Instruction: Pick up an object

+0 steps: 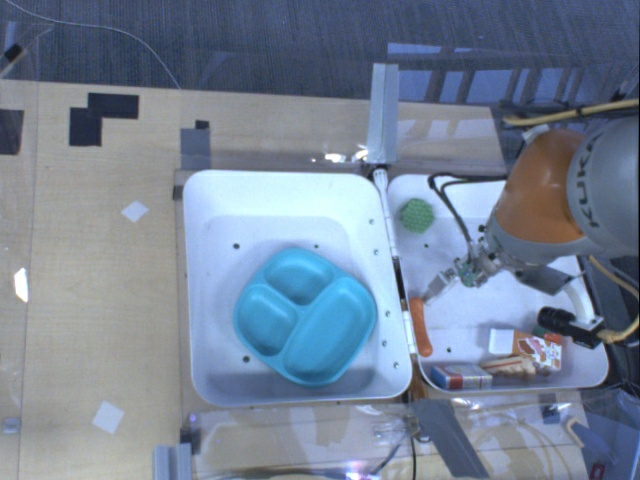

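The counter (100,298) is pale wood-grain laminate with a few black tape patches (100,116) near its far left corner. On it sit two shallow bins of smooth white plastic with rounded corners, side by side and touching along their shared wall.

The left bin (215,208) holds one thing: a glossy blue plate (305,316) of moulded plastic with a rounded outline, divided into three hollow compartments. It lies flat on the floor, toward the bin's near right corner.

The right bin (460,318) holds several small things that could be picked up. A green ball (416,215) with a nubbly surface rests in its far left corner. A slim orange stick (421,328) with rounded ends lies along the left wall, near the near left corner. By the near wall lies a short tube (462,378) with white, red and blue parts, and just beside it a flat brown piece (510,368). A small white block (501,340) sits touching a printed orange-and-white carton (540,350), toward the near right corner.

The grey arm (590,183), with its orange band, reaches in from the bin's right edge. Its metal pincer (440,286) points toward the left wall, over bare floor between the green ball and the orange stick and nearer the stick. Whether the pincer is spread or pressed together cannot be told.
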### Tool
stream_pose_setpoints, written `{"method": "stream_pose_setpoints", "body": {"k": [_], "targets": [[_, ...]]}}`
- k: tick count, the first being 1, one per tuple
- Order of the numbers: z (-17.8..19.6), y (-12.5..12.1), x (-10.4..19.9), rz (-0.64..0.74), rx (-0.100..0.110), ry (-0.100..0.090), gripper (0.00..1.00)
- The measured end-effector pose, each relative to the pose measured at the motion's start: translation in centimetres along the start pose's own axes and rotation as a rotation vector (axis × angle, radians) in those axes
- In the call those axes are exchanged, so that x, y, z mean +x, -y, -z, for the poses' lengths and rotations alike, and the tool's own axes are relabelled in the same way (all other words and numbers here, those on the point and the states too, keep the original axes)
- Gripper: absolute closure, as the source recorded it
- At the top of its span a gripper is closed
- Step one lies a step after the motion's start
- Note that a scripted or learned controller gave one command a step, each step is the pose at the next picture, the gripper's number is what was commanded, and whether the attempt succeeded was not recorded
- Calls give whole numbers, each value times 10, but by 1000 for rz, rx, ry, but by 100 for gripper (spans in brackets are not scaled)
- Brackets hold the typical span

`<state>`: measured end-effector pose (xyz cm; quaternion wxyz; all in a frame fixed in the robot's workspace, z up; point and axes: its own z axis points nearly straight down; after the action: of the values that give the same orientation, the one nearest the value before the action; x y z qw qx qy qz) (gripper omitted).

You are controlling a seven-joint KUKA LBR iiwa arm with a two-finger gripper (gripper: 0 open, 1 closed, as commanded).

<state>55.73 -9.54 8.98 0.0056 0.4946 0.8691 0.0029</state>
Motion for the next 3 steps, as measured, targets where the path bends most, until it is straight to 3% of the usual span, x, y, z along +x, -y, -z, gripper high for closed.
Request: {"method": "stream_pose_setpoints", "body": {"k": [1, 2, 3], "targets": [[-1, -95, -62, -292, 6, -2, 0], [97, -107, -45, -206, 4, -1, 0], [1, -101, -52, -210, 8, -3, 0]]}}
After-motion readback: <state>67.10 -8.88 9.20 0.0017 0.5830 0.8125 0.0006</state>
